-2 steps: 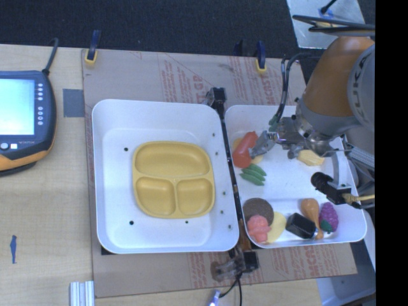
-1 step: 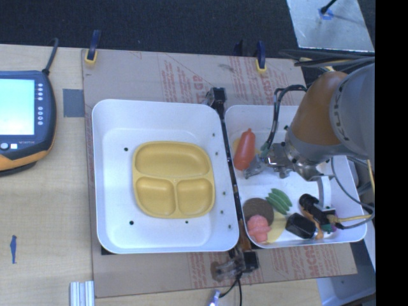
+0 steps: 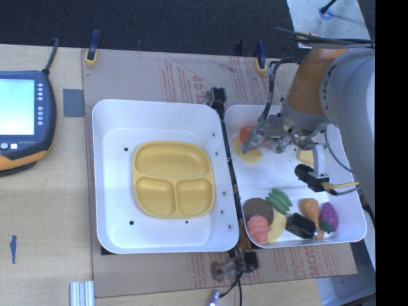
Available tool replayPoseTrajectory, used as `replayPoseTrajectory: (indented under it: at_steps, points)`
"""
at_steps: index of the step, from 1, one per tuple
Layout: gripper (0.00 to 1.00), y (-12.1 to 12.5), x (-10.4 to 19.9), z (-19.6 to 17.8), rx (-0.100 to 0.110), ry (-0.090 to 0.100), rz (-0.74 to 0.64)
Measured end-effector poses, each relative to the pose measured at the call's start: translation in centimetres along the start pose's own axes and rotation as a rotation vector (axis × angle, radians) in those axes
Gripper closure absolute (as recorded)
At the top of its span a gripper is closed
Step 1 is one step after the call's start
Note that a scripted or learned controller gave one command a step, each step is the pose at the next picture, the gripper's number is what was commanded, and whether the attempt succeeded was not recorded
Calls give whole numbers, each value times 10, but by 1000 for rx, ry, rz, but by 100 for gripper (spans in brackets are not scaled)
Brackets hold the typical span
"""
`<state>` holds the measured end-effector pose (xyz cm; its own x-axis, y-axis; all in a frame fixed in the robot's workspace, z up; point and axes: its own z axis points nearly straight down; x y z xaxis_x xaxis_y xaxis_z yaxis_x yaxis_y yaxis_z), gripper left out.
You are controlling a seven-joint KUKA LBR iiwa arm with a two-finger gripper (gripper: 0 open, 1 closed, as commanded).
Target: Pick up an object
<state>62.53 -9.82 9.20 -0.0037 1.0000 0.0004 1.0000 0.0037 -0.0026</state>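
Observation:
My gripper [image 3: 266,143] hangs low over the far left part of the right bin [image 3: 280,171]. Its two fingers are spread open, and I see nothing between them. A small red-orange toy [image 3: 246,133] and a pale yellow piece [image 3: 248,153] lie just by the left fingertip [image 3: 252,143]. Along the near side of the bin lie a brown round patty [image 3: 257,208], a pink piece [image 3: 257,225], a green vegetable [image 3: 279,200], a black block [image 3: 299,225], an orange piece [image 3: 310,207] and purple grapes [image 3: 328,217].
The left bin [image 3: 108,171] holds a yellow divided plate [image 3: 173,178]. A pendant with a screen [image 3: 22,116] lies on the bench at the far left. The grey arm with its orange band [image 3: 312,85] covers the far right corner of the right bin.

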Motion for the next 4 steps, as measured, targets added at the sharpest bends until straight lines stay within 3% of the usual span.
replayPoseTrajectory:
  at_steps: [1, 2, 3, 4]
  points:
    - [0, 28, 4, 2, 15, 2, 2]
    - [0, 28, -14, 2, 14, 2, 2]
    - [0, 28, -2, 2, 14, 1, 2]
    - [0, 28, -14, 2, 14, 2, 2]
